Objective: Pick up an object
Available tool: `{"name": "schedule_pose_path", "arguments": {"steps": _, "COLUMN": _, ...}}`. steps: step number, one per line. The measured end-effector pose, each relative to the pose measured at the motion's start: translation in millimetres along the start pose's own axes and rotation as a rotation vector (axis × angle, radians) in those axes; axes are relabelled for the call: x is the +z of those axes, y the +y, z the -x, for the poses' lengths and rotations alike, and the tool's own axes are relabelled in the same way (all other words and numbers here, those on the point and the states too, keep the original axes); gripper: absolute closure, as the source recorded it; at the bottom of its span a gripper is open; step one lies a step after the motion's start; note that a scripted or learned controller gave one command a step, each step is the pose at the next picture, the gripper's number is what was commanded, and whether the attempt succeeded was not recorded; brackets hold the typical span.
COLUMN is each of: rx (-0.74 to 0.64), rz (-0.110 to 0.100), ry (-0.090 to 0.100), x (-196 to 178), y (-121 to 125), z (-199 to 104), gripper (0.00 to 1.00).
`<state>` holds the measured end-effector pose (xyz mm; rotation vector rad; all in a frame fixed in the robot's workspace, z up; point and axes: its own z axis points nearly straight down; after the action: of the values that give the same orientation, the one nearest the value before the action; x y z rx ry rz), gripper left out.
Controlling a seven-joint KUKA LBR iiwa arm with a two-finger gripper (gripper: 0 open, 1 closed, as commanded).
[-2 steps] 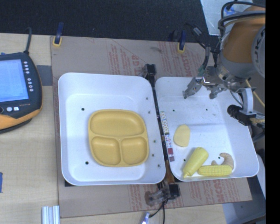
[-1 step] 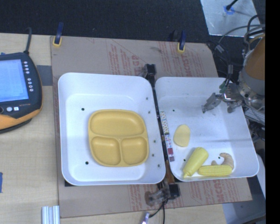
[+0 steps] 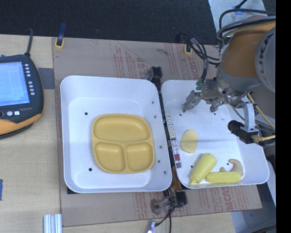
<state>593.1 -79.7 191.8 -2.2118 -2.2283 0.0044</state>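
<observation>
The right bin (image 3: 242,181) holds a pale yellow flat round piece (image 3: 188,141), a yellow bottle (image 3: 202,167), a corn cob (image 3: 223,177) and a tan curved piece (image 3: 236,165). My gripper (image 3: 201,105) hangs over the far part of this bin, above and behind the round piece. Its fingers (image 3: 188,104) are spread apart and open, with nothing between them. The bottle, cob and curved piece lie together near the bin's front edge, well apart from the gripper.
The left bin (image 3: 72,106) holds a yellow divided plate (image 3: 122,142). A tablet-style pendant (image 3: 12,92) lies left of the bins on the bench. Cables and a black fitting (image 3: 242,131) hang by the arm at the right bin's right side.
</observation>
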Motion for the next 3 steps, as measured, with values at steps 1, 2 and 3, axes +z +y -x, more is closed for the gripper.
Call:
{"name": "schedule_pose_path", "arguments": {"steps": 1, "rx": 0.006, "rz": -0.002, "ry": -0.002, "x": 33.6, "y": -70.6, "z": 109.1, "gripper": 0.00}}
{"name": "schedule_pose_path", "arguments": {"steps": 2, "rx": 0.000, "rz": 0.000, "ry": -0.001, "x": 42.9, "y": -25.2, "z": 60.3, "gripper": 0.00}}
{"name": "schedule_pose_path", "arguments": {"steps": 3, "rx": 0.005, "rz": -0.003, "ry": -0.001, "x": 96.7, "y": -96.9, "z": 133.1, "gripper": 0.00}}
